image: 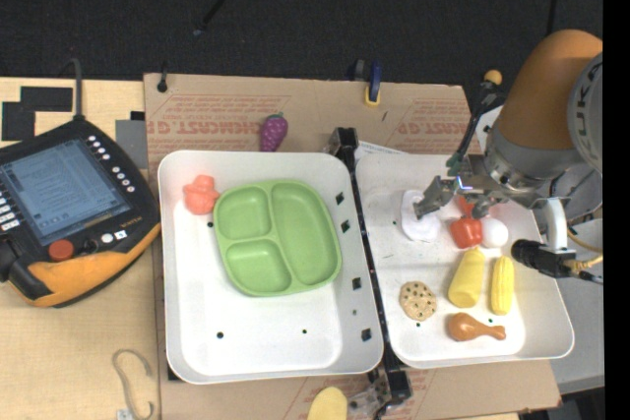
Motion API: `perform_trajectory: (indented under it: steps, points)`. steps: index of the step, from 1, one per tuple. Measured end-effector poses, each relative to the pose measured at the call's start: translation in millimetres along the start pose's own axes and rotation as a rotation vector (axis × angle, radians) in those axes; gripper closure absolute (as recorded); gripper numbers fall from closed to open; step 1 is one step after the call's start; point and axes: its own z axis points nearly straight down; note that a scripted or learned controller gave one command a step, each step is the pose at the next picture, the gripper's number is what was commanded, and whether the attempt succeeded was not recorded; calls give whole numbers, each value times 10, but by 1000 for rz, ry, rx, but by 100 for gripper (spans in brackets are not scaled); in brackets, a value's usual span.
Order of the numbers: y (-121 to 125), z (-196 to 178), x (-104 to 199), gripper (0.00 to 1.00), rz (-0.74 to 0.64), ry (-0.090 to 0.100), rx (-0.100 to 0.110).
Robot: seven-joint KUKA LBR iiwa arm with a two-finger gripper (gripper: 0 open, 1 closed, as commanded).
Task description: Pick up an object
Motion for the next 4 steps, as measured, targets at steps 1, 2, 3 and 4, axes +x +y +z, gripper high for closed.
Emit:
perform_trajectory:
  steps: [1,2,3,4]
  points:
    - [3,640,56,0,-2,1,6]
    - [-1,1078,92,0,-1,1,5]
    - [1,957,75,100,4,2,4]
    - [-35,496,141,100,2,0,-1]
